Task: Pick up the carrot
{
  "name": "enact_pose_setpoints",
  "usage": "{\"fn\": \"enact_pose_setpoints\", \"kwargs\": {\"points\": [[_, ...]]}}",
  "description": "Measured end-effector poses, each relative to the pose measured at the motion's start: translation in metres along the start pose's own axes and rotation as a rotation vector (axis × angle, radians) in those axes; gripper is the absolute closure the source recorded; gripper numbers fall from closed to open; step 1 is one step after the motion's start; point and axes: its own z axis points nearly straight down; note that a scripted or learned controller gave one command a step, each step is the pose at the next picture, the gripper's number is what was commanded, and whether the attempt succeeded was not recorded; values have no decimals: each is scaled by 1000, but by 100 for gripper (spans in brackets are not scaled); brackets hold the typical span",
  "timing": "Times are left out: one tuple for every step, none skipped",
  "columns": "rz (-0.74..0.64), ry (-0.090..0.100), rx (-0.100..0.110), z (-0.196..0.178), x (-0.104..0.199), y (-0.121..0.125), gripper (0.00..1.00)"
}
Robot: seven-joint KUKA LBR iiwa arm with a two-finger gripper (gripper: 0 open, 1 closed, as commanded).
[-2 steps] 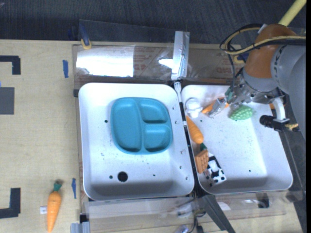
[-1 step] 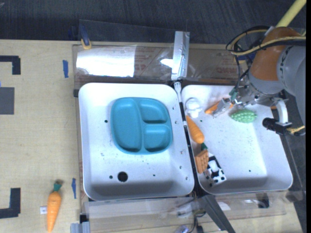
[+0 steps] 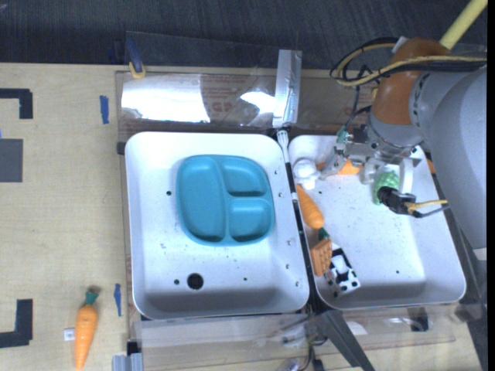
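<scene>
Nearest, well left of the right bin (image 3: 402,242), out on the bench: a green-topped toy (image 3: 85,327), carrot-shaped, likely beyond the arm's reach. Inside that bin, against its left wall: carrot (image 3: 311,209), probably the target, lying slantwise. Farther, over the bin's back half: gripper (image 3: 380,178), apart from the carrot. Open or closed, cannot tell amid cables.
</scene>
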Motion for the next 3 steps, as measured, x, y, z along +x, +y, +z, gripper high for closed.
{"fn": "enact_pose_setpoints", "kwargs": {"points": [[-1, -3, 10, -9, -1, -2, 100], [-151, 4, -33, -107, 54, -1, 100], [-148, 2, -22, -101, 52, -3, 0]]}}
